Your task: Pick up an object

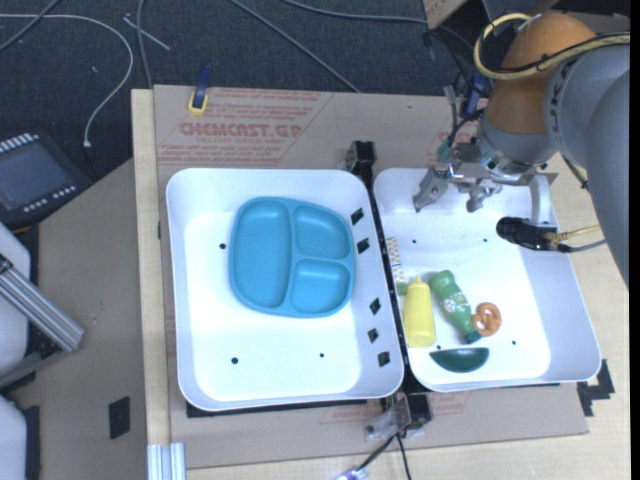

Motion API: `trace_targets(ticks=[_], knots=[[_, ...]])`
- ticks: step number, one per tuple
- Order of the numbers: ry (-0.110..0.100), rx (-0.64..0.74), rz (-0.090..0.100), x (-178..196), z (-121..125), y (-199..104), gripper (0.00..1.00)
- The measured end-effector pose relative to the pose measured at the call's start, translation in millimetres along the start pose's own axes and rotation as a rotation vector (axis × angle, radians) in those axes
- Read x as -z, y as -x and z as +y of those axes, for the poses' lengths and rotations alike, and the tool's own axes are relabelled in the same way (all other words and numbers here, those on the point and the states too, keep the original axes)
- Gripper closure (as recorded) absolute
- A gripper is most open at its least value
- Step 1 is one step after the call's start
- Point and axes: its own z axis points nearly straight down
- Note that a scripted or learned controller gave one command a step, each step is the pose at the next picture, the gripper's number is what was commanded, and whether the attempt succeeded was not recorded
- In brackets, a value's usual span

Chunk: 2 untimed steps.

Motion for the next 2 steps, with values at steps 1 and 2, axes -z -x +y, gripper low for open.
trace_targets(ticks=[1,2], knots=[[0.002,0.0,0.0,-51.3,-0.4,-0.8,0.0],[0.008,0.0,0.0,-36.2,1.6,-1.0,1.0]])
